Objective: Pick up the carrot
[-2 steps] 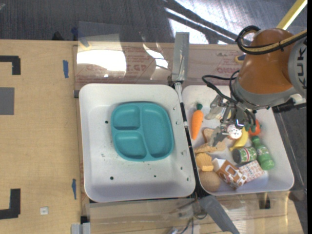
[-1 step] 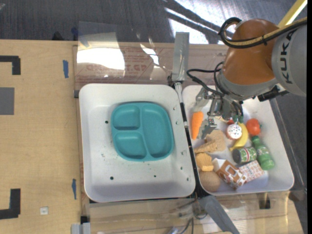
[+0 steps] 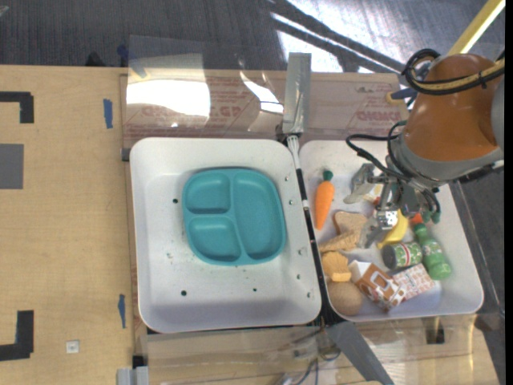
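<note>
Arm is angled down from upper right, wrist vertical over right bin. Gripper open/closed can't be told. Carrot lies just left of gripper, untouched.

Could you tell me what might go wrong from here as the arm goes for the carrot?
1. The hand hangs to the right of the carrot, over the yellow item and green bottle, so it could close on the wrong thing.
2. The carrot lies close to the right bin's left wall, which may leave little room for a finger on that side.
</note>
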You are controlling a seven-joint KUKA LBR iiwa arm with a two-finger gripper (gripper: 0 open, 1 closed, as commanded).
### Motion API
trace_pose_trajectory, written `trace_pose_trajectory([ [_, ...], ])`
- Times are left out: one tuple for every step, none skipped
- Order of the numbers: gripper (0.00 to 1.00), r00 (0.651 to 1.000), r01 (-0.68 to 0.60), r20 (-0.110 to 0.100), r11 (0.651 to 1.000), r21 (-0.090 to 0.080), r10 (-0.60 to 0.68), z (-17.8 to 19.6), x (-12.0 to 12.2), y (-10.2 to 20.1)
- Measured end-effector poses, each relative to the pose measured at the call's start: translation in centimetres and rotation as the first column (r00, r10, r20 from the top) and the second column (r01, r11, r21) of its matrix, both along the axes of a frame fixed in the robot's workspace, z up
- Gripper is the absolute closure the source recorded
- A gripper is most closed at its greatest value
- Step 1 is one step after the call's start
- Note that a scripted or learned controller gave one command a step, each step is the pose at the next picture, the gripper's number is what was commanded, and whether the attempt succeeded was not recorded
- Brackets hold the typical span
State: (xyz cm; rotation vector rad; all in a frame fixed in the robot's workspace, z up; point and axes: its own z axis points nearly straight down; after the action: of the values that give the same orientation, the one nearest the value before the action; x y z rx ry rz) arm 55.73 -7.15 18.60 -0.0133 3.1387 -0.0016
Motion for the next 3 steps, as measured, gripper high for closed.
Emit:
trace_pose_trajectory([
  [0.0,0.983,0.185,0.011,0.983,0.003,-0.185,-8.4,0.6,-2.3],
  [1.0,0.983,0.184,0.022,0.983,0.004,-0.184,-7.1,0.9,-2.2],
  [1.0,0.981,0.192,0.014,0.981,0.007,-0.192,4.2,1.4,5.1],
])
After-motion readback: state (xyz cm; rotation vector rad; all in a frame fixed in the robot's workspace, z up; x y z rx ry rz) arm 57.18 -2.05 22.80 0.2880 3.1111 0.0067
